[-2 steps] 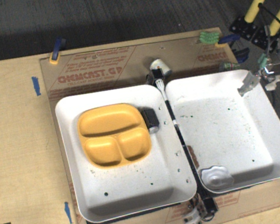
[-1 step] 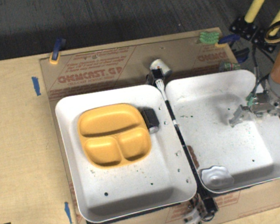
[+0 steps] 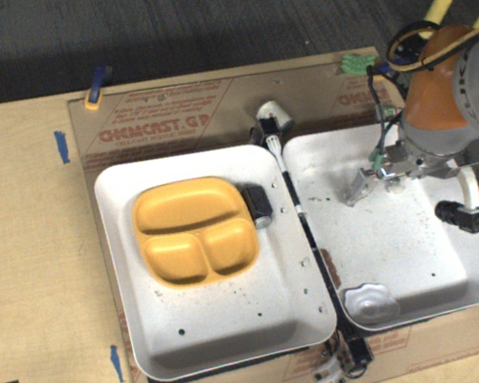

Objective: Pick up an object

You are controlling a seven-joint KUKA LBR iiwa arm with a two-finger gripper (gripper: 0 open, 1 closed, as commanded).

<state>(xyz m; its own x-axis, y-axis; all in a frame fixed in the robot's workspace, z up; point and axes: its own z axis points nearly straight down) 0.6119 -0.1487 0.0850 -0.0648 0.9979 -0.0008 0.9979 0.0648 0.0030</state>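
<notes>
While gripper hangs over right bin: (image 3: 374, 173), upper part, nothing visible between its tips
Gripper state: can't tell how far it's open, too small and glinty
Nearest object: clear plastic lid (image 3: 369, 302), near-left corner of right bin (image 3: 473, 268); lies toward camera and slightly left of gripper, well apart
Other candidates: yellow divided tray (image 3: 196, 230) in left bin (image 3: 219, 336), small dark object (image 3: 256, 203) touching its right edge
Lid look: flat, roundish, translucent; likely hard to pinch

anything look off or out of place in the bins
Nothing looks spilled or damaged. The yellow divided plate lies flat in the left bin, with a small dark object against its right edge. Only dark specks dot both bins.
</notes>
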